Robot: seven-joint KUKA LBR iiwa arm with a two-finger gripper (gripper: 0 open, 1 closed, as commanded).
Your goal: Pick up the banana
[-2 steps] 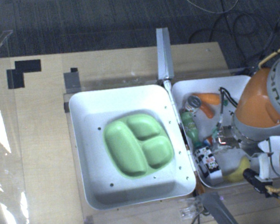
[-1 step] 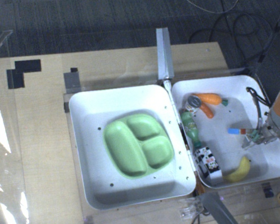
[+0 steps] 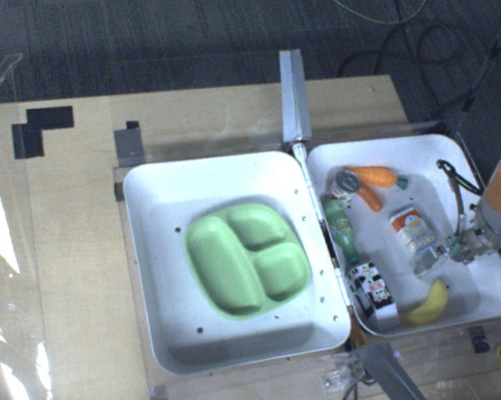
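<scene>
The banana (image 3: 428, 303) lies near the front edge of the right bin (image 3: 480, 301), its long axis slanting up toward the right — just forward and left of the pincer (image 3: 441, 254). I cannot tell the pincer's state. A small packet (image 3: 412, 228) and a black-and-white box (image 3: 371, 289) lie close by.

L bin (image 3: 148, 254) holds a green divided plate (image 3: 247, 259), 3 compartments. R bin (image 3: 435, 144): carrot (image 3: 377, 175) at the top, green bottle (image 3: 339, 226) along the L wall, small white container w/ red label (image 3: 414, 231) mid-bin, black-and-white box (image 3: 371, 287) near the bottom L. Worktop (image 3: 52, 294) is pale wood.
</scene>
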